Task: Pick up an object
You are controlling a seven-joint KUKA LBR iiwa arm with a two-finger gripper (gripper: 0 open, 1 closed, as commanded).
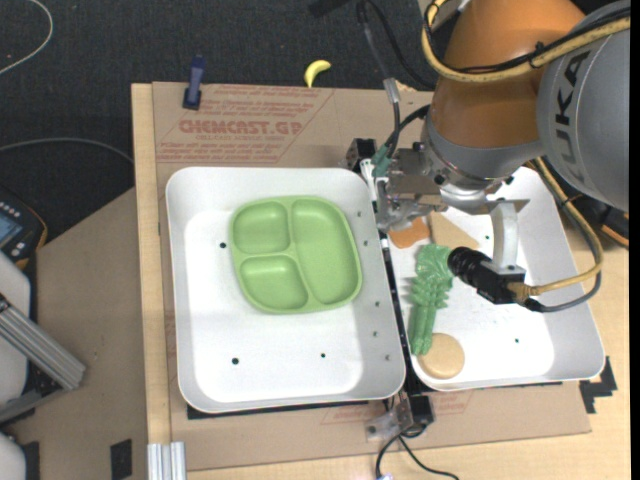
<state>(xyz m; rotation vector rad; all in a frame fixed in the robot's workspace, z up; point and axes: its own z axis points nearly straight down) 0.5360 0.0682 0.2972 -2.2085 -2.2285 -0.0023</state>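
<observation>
Green toy [430,298]: a long, leafy-looking green piece lying in the right bin, near that bin's left wall, running from the middle of the bin down toward the tan disc.
Tan disc [443,356]: a round, flat, cookie-coloured thing at the lower left of the right bin, touching the lower end of the green toy.
Orange-brown piece [408,234]: just above the green toy, partly hidden under the arm's wrist.
End effector [440,203]: low over the upper left part of the right bin, above the orange-brown piece; from where I stand I cannot tell how it is set, since the wrist covers it.
Black cylinder [485,275]: a dark part with a cable, hanging off the wrist just to the right of the green toy.
Right bin [570,343]: white and shallow, holding all three small things.
Left bin [200,358]: white, touching the right bin along one side, with a green divided plate [296,254] lying in its middle.
Bench [250,128]: brown board with red printing under both bins; a small yellow thing [317,70] and a blue one [194,83] sit at its far edge.
</observation>
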